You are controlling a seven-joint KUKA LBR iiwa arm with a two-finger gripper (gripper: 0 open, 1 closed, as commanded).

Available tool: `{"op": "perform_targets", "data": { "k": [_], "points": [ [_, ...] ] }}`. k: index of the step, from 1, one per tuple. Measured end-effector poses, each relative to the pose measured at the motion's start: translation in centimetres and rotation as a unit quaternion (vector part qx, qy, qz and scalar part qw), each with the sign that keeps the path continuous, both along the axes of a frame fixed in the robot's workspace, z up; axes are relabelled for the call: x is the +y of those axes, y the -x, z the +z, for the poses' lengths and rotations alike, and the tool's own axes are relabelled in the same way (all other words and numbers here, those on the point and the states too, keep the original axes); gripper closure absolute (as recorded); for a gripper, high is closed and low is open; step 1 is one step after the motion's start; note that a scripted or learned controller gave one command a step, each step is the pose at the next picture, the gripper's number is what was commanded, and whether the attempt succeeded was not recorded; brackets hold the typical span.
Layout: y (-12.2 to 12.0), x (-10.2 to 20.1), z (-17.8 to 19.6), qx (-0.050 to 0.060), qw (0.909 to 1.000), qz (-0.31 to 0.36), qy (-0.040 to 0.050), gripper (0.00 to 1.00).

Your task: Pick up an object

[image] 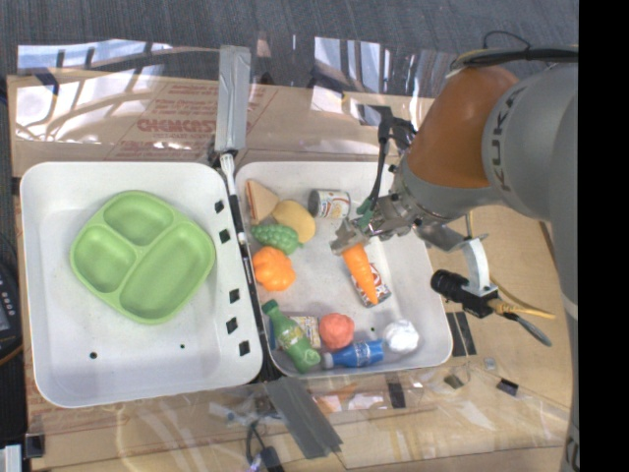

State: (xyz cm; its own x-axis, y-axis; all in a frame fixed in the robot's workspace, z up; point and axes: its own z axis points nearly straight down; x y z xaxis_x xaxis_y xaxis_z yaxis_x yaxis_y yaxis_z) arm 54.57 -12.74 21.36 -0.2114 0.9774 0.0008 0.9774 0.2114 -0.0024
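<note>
Orange plastic is what the carrot [362, 271] seems to be made of, a toy vegetable lying in the right bin [432, 308], near its middle, beside a small can with an orange and white label [374, 285] that touches its side. The gripper [356, 228] stands just over the upper end of the carrot, and its fingers look a little spread, with nothing between them. I judge the carrot to be light, stiff and rather smooth, so it may slip or roll away if it is pinched at the narrow tip; a grasp across its thicker middle should be safer, but the can so close may block one finger. Other things lie around: a yellow potato [295, 219], a green bumpy fruit [276, 235], an orange pepper [274, 269], a green bottle [291, 335], a red ball [337, 330], a blue bottle [358, 353] and a second can [331, 205] near the top. On the arm, the grey letters KUKA [499, 150] can be read. Red writing on the cardboard [177, 124] behind the bins is reversed and too faint to read. The left bin [49, 264] bears a green divided plate [143, 255].
</note>
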Motion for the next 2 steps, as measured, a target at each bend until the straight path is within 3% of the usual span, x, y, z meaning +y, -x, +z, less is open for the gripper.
{"op": "perform_targets", "data": {
  "k": [1, 2],
  "points": [
    [4.2, 0.4, 1.5, 0.003, 0.9945, -0.105, 0.0002, 1.00],
    [2.6, 0.1, -0.7, 0.005, 0.9953, -0.097, 0.0000, 1.00]
  ]
}}
